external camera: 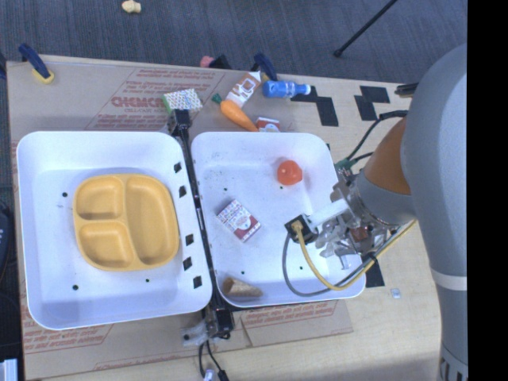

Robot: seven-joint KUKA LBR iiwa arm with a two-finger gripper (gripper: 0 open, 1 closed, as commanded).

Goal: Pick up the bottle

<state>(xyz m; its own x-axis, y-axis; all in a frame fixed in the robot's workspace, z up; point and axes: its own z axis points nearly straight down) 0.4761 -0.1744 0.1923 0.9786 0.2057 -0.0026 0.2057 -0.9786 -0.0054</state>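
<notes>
Left bin (32, 213) held a yellow divided plate (125, 221), far left of the claw. Between the bins ran a black clip strip.

Right bin (208, 153): a small red-and-white carton (239, 220) lay left of the claw, well apart from it. A brownish item (240, 290) sat at the bin's near edge, left of and below the claw. A red round object (290, 172) lay above and slightly left of the claw, near but not touching.

Claw (337, 240) hung over the right bin's right side, wrist low, a yellow cable (313, 272) looping beneath it. Finger spread could not be read from this angle; nothing visible between the tips.

On the bench beyond the bins, above and left of the claw: a patterned box (182, 100), an orange carrot-like item (237, 115), a white bottle (244, 89) with orange label lying tilted, and a blue bottle (284, 90) on its side just right of it. Both bottles were outside the bins, well apart from the claw.
</notes>
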